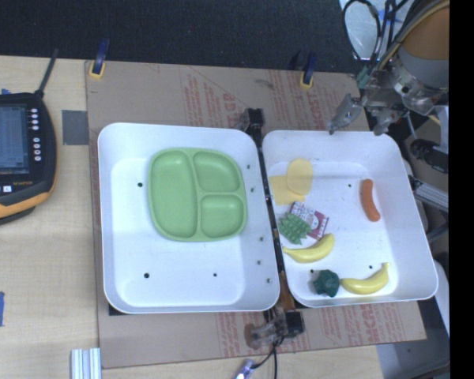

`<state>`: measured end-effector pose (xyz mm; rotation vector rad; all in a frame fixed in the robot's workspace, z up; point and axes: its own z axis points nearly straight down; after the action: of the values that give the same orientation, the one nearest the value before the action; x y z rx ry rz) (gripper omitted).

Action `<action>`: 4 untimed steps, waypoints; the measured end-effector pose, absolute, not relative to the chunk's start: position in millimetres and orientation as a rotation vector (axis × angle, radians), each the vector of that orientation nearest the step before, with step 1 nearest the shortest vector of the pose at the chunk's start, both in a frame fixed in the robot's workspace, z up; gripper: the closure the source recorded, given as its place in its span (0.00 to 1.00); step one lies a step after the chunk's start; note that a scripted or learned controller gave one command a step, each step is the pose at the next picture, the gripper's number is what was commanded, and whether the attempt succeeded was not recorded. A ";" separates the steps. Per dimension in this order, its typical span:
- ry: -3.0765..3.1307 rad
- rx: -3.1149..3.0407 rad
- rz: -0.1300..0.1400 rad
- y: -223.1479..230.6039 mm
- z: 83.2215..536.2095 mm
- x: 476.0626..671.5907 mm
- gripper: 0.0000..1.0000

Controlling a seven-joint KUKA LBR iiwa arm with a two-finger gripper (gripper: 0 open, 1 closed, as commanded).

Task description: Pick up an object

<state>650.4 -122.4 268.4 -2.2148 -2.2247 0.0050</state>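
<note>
The right bin [395, 160] holds several small objects: a pale yellow piece [298, 175], an orange sausage [369, 200], a red-and-white packet [311, 219] with a green leafy item [293, 228] on it, two bananas [310, 249] [366, 281] and a dark green broccoli [325, 283]. My gripper [355, 125] hangs over the far rim of the right bin, above and behind the objects. Its fingers [339, 119] stand open with nothing between them.
The left bin [122, 235] carries a green divided plate [196, 193]. A teach pendant [12, 152] lies at the left of the bench. Clamps [253, 119] [275, 328] sit where the two bins meet. Cables [371, 22] trail behind the arm at top right.
</note>
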 end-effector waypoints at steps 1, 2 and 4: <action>-2.222 -2.216 0.010 -213.5 175.5 647.6 0.00; -2.225 -2.213 0.007 -211.8 110.3 585.9 0.00; -2.227 -2.218 0.005 -212.6 145.8 584.1 1.00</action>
<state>584.1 -212.6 145.8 -2.2178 -2.2269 0.0048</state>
